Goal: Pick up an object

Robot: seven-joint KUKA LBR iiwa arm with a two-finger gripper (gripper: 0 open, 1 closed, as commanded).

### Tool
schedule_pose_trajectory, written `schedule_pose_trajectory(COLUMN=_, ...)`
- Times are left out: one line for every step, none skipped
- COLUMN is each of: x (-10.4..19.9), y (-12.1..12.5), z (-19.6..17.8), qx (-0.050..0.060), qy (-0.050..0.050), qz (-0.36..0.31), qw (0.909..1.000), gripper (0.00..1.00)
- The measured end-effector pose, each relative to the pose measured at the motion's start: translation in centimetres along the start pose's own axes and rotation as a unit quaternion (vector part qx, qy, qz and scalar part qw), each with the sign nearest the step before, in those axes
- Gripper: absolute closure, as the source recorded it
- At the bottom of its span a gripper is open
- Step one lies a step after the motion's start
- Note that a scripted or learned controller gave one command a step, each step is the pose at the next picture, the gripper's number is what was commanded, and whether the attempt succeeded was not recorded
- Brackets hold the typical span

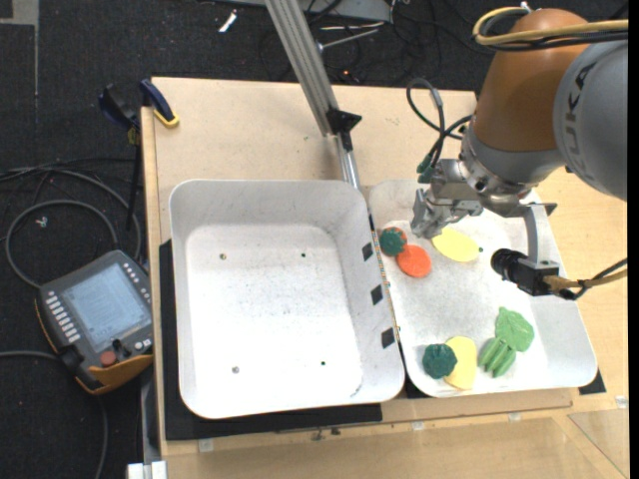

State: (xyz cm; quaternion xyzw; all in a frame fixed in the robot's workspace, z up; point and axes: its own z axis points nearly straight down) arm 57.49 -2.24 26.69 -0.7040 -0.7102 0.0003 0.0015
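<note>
The pale yellow lemon-shaped toy (456,245) lies in the far part of the right-hand shallow white bin (559,367), and we judge it the likeliest target, since the two-finger gripper (431,220) hangs just beside its far-left end. Whether the jaws are spread or closed we cannot tell; the wrist hides them, and we see nothing between them. Just left of the yellow piece sits a round orange ball (413,261), touching or nearly touching a small dark green ball (392,239) by the bin's left wall. We think the crowding matters: if we come straight down here, one finger could land on the orange ball and push it, so we would shift a little right to centre over the yellow piece and close across its narrow width. Nearer to us lie a dark green lump (437,359), a yellow flat piece (462,361) and a light green leafy toy (507,339), well apart from the gripper. The left-hand white bin (200,208) stands alongside
</note>
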Motion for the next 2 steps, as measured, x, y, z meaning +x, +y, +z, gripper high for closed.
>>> schedule_pose_trajectory(x=5.7, y=1.4, z=1.0, qx=-0.001, qy=0.000, qz=0.000, qw=1.0000, gripper=1.00)
schedule_pose_trajectory(x=10.5, y=1.4, z=2.8, qx=0.000, qy=0.000, qz=0.001, qw=1.0000, gripper=1.00)
